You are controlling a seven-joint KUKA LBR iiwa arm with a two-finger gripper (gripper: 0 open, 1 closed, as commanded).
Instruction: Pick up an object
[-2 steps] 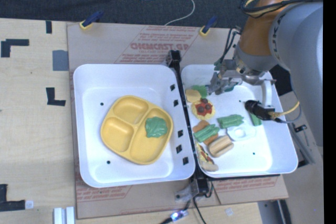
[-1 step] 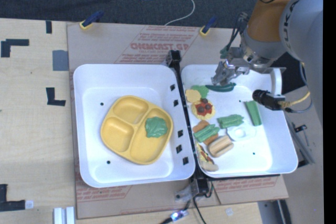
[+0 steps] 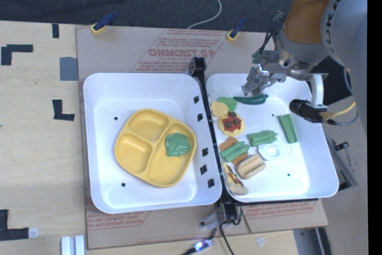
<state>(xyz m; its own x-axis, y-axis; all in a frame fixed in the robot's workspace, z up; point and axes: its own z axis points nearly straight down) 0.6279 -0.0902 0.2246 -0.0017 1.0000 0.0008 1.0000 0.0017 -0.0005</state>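
My gripper (image 3: pixel 256 86) hangs over the far part of the right bin (image 3: pixel 310 182). Directly under its tip is a dark green pod (image 3: pixel 250 100), and I cannot tell whether the two touch. Toy food lies in a loose heap in this bin: a small pizza (image 3: pixel 231 123), a yellow slice (image 3: pixel 218 108), a green stick (image 3: pixel 288 128), a green chunk (image 3: pixel 261 138), a white egg (image 3: pixel 271 152) and a hot dog (image 3: pixel 250 166). The left bin (image 3: pixel 101 98) holds a yellow divided plate (image 3: pixel 143 149) with a green leafy piece (image 3: pixel 177 144) on it.
The wall between the two bins (image 3: pixel 206 128) runs just left of the food heap. More green pieces (image 3: pixel 234 150) and a sandwich-like piece (image 3: pixel 234 181) lie near the right bin's front left. The arm's black fitting (image 3: pixel 307 109) reaches over the bin's right side.
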